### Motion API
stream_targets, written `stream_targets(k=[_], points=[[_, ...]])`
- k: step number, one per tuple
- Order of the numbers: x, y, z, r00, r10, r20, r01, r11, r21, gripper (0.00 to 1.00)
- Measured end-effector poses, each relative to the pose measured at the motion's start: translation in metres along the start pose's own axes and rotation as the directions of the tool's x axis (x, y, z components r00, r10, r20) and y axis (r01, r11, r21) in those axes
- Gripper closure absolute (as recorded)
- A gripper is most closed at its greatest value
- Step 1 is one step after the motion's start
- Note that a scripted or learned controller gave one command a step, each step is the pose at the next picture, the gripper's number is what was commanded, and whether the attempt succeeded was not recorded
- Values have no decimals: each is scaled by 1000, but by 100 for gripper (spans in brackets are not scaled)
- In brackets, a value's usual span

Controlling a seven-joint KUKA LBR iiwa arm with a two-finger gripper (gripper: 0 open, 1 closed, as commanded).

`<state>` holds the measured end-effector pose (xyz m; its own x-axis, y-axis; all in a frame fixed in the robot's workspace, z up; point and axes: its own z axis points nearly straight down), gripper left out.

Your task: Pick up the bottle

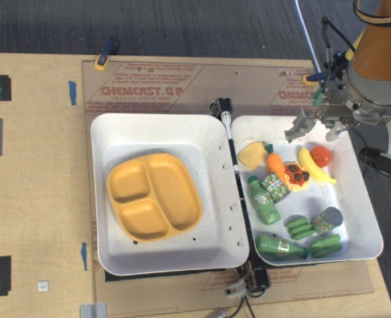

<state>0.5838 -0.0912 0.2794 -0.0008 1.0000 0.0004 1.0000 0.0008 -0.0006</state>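
Observation:
Two green bottles lie in the right bin (364, 207). One green bottle (264, 201), with a white label, lies lengthwise near the bin's left wall. The other green bottle (279, 246) lies along the front edge. My gripper (315, 130) hangs above the far part of this bin, beyond the bottles, over a banana (315, 165) and a red tomato (321, 155). Its fingers are spread open with nothing between them.
The right bin also holds a yellow lemon (252, 154), a carrot (276, 164), a red toy (296, 175), a grey can (327, 220) and green pickles (299, 228). A yellow divided plate (154, 195) sits in the left bin (109, 138).

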Motion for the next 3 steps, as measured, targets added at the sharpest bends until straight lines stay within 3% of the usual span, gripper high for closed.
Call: stream_targets(k=[1,2,3], points=[[29,-58,95,998,-69,0,69,998,1,0],[-5,-78,192,983,-185,1,185,983,-5,0],[-8,-76,182,983,-183,9,183,983,-12,100]])
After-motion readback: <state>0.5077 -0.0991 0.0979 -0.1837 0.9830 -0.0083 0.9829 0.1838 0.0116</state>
